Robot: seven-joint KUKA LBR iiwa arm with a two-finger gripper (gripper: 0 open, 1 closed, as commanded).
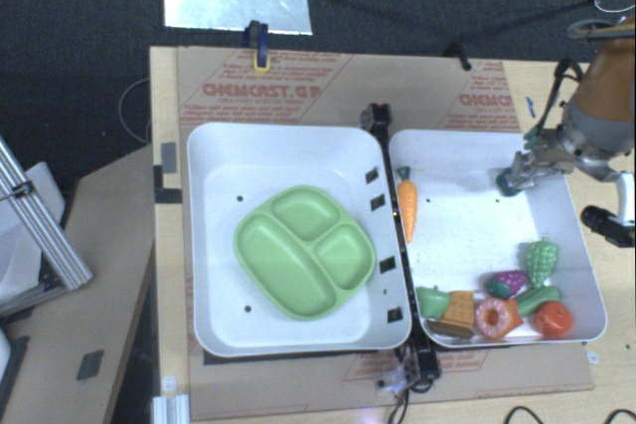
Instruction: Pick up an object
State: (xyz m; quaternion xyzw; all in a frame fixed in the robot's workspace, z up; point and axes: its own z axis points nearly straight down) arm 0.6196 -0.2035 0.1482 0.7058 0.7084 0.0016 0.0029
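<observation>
Carrot (406, 203): small orange toy vegetable with green top, lying lengthwise against the left wall of the right bin (586, 243), apart from the other toys.
Handling estimate: light, rigid, likely smooth plastic; tapered body apt to slip toward the thin end.
Grasp point: across the thick upper half, just below the green top; left wall close by, so little room for a finger on that side.
Other candidates: cluster at the near edge of the right bin, namely donut (493, 317), tomato (554, 317), bread slice (458, 311), purple piece (508, 283), green bumpy piece (541, 260); packed touching one another, harder to isolate.
Left bin (214, 213): holds a green divided plate (303, 251); no toys on it.
End effector (517, 176): low over the far right of the right bin, well apart from the carrot and from the cluster; state of closure not discernible; nothing visible in its grip.
Desk (328, 79): brown board under both bins.
Task status: judged not yet achieved.
</observation>
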